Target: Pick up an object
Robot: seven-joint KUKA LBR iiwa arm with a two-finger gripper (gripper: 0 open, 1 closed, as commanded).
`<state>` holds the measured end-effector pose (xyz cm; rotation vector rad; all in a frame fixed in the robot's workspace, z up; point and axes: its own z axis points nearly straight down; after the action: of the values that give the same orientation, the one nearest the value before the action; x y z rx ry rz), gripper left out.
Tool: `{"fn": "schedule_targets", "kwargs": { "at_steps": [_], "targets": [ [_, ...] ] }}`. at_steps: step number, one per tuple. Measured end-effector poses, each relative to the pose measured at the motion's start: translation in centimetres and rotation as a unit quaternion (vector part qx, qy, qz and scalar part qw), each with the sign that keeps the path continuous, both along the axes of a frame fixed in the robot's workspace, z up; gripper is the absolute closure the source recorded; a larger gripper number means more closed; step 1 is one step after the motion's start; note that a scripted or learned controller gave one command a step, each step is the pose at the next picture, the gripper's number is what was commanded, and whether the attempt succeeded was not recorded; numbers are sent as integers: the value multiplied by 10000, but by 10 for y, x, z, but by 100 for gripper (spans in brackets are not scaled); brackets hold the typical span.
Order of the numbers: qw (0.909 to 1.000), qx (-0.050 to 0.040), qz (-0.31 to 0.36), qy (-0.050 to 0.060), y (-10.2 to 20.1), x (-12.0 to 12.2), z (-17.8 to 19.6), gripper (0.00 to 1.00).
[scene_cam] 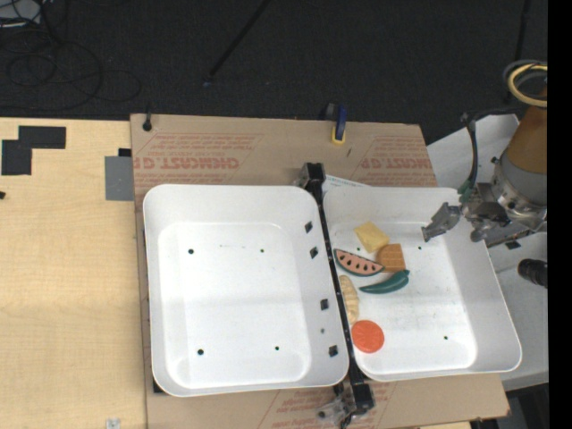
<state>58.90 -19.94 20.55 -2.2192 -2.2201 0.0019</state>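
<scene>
Two white bins sit on cardboard (pixel 268 155) printed with mirrored red lettering, seemingly "CHEMCAST GP". Toy foods cluster at the right bin's (pixel 465 329) left side: a yellow cheese wedge (pixel 370 237), watermelon slice (pixel 357 263), brown bread piece (pixel 391 257), green chili pepper (pixel 387 283), pale banana (pixel 348 298) and orange disc (pixel 367 336). Fingers spread, holding nothing, the gripper (pixel 463 220) hangs over that bin's upper right.

Dark carpeted floor (pixel 268 43) at top, loose cables (pixel 54 61) on it at left. Light wood worktop (pixel 63 311) with black tape patches (pixel 36 146). Brown printed cardboard sheet (pixel 232 150) lies on worktop.
</scene>
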Motion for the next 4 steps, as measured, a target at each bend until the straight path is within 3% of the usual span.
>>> {"fn": "schedule_targets", "kwargs": {
  "at_steps": [1,2,3,4],
  "targets": [
    [10000,0,4,-2,14,29,-104,0],
    [10000,-34,-11,-60,78,31,-112,0],
    [10000,2,-2,-74,81,33,-100,100],
    [10000,-16,-34,-11,11,-38,30,100]
  ]
}}
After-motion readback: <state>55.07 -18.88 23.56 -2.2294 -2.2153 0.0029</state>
